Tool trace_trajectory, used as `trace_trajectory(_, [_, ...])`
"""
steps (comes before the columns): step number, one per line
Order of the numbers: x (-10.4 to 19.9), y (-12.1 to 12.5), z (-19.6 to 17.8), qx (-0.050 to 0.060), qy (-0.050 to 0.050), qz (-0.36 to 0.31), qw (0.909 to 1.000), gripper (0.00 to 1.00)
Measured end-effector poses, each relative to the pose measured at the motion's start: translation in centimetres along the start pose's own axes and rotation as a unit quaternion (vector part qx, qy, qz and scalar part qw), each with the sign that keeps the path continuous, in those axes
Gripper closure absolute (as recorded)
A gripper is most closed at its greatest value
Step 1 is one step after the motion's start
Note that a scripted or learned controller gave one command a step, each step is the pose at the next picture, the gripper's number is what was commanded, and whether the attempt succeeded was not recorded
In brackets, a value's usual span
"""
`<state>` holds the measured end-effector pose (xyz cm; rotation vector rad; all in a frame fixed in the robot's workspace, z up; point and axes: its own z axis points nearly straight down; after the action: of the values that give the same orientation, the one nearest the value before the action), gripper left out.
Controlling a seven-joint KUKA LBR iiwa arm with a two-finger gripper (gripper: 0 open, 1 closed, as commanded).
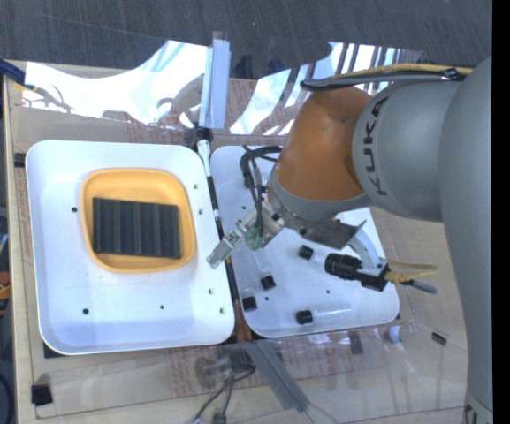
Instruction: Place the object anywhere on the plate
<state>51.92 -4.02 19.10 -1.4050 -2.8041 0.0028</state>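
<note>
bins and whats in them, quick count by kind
white bins: 2, left bin and right bin
yellow plate with a dark ribbed centre: 1, in the left bin
black marker-like object: 1, in the right bin
total: 4
The small dark spots on the bin floors are left out; I cannot tell what they are.

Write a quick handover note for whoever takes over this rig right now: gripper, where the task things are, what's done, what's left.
Gripper: low over the left edge of the right bin, beside the divider between bins. Its tip is too small and cluttered to tell whether it is open or shut, or carrying anything.
Plate: yellow, with a dark ribbed insert, sitting in the left bin. Nothing lies on it.
Objects: a black marker and several small dark pieces lie in the right bin.
Done: nothing on the plate so far.
Left: confirm a grasp, carry the object over the divider, and set it on the plate.
</note>
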Motion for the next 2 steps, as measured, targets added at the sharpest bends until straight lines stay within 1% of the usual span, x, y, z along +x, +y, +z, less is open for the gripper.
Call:
trace_trajectory(1, [-2.6, 1.9, -0.1, -0.002, -0.003, -0.160, 0.9870, 0.00])
trace_trajectory(2, [-5.4, 1.9, -1.4, -0.002, -0.003, -0.313, 0.9498, 0.00])
